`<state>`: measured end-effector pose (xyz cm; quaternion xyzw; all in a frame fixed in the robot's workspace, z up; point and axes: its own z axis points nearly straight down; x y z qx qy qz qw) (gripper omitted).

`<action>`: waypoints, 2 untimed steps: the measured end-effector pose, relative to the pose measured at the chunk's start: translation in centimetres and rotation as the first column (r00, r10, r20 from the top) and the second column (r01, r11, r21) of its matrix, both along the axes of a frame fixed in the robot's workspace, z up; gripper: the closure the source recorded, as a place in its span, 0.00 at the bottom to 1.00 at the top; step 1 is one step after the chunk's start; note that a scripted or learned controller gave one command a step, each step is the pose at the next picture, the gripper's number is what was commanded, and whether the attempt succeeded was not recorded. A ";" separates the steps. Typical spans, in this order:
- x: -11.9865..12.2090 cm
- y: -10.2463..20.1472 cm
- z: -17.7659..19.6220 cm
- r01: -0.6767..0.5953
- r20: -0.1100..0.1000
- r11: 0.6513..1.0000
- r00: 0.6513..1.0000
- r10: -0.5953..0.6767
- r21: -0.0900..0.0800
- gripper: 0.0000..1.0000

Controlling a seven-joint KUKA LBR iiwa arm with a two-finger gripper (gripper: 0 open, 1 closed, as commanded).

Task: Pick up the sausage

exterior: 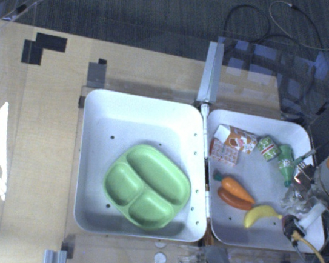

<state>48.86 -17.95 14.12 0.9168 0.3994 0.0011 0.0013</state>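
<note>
Just sausage (234, 200) beside carrot (239, 187)

The right bin (240, 237) is crowded: a carton (231, 145) at eleven o'clock, a green bottle (277, 156) at one, carrot (237, 186) above sausage (234, 200) touching at centre-left, a banana (260, 214) at five. Bare floor lies mid-bin toward three, bordered by the pincer (301, 200) at the rim.

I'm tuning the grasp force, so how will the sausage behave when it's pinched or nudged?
The sausage looks smooth and glossy, so it may slip. Its rounded, elongated shape suggests it could roll sideways if nudged, though the carrot touching it may block that way. It looks like a toy, so probably light and stiff.
</note>
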 end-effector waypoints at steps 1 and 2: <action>0.0 -2.1 3.4 -0.315 0.002 0.949 0.949 0.315 -0.004 1.00; -0.1 -0.2 -1.0 -0.100 -0.003 0.995 0.995 0.100 0.002 1.00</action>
